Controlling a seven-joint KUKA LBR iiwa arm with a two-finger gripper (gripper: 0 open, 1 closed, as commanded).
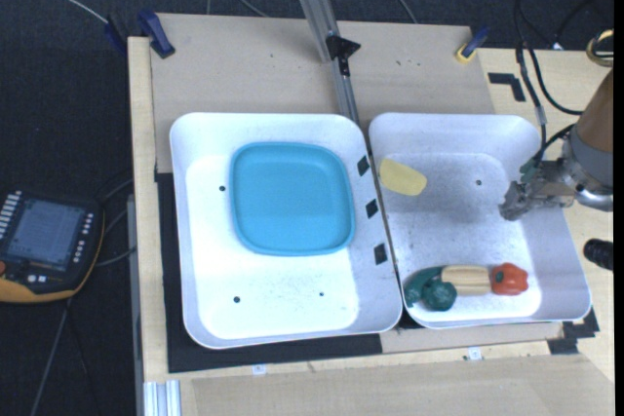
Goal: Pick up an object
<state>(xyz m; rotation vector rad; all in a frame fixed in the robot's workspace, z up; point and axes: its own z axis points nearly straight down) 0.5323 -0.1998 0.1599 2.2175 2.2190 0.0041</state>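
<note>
Camera view: claw (514,202) hangs over the right bin's (487,133) far-right side, nothing visibly in its grip.

How wide it stands I cannot tell; its tips blur into a dark lump. Candidate objects lie to its left and nearer the camera: a yellow piece (402,177) well to its left, and a green lump (431,290), tan roll (466,280) and red piece (508,279) crowded against the bin's near wall, probably slid there down the slope. Further left, a blue plate (292,198) fills the left bin (200,239). The arm (597,146) is cut off at the right edge.
</note>
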